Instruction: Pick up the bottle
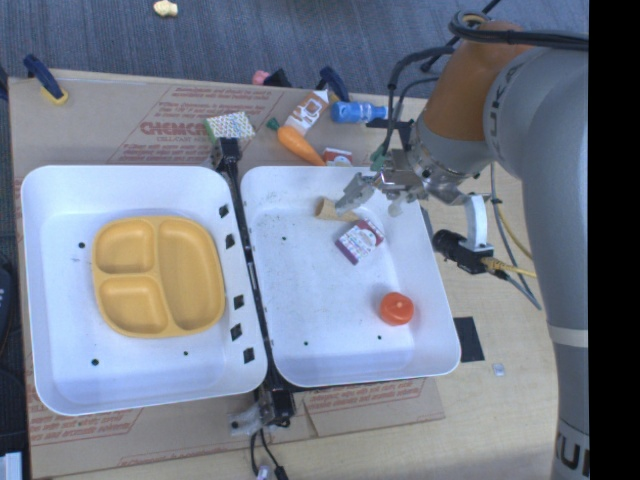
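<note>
Cardboard-covered bench (150, 133), two white bins. Left bin (40, 268): yellow divided plate (158, 274). Bottle (305, 114): outside, behind right bin (300, 298), left of and beyond gripper (365, 192). Gripper: over right bin's far edge, fingers apart, holding nothing. Below it: small packet (359, 240), orange cap (396, 308).

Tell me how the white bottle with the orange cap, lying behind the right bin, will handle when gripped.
The bottle lies on its side on the cardboard, so it may roll if nudged. It looks small and plastic, probably light. Its smooth rounded body might slip.
</note>
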You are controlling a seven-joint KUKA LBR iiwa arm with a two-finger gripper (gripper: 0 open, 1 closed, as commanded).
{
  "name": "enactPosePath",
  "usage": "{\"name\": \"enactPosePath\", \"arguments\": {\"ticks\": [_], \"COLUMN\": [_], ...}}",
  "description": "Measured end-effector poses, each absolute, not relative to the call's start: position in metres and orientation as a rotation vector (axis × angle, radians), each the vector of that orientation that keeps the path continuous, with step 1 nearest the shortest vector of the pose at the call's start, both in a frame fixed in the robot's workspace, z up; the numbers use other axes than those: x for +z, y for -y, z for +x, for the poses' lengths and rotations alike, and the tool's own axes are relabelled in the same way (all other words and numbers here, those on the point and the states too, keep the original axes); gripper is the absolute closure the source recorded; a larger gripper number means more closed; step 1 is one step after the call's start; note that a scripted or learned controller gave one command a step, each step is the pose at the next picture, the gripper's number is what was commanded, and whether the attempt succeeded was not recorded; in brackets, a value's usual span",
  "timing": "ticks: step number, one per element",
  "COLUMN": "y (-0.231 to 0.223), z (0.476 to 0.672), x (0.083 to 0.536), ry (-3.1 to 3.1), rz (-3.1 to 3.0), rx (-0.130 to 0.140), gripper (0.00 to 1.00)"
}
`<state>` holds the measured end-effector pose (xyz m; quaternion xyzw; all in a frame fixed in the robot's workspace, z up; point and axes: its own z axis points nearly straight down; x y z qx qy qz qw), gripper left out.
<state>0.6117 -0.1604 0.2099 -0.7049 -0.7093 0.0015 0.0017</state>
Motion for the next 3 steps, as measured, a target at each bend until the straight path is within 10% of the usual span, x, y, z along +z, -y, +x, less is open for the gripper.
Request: {"name": "enactPosePath", "arguments": {"ticks": [1,2,3], "y": [0.101,0.093,0.092], "z": [0.607,0.558,0.558], "x": [0.129,0.091,0.101], "ry": [2.063,1.863,1.868], "rz": [-2.362,-2.524,-2.518], "rx": [0.006,0.006,0.009], "gripper": [0.0,0.0,1.0]}}
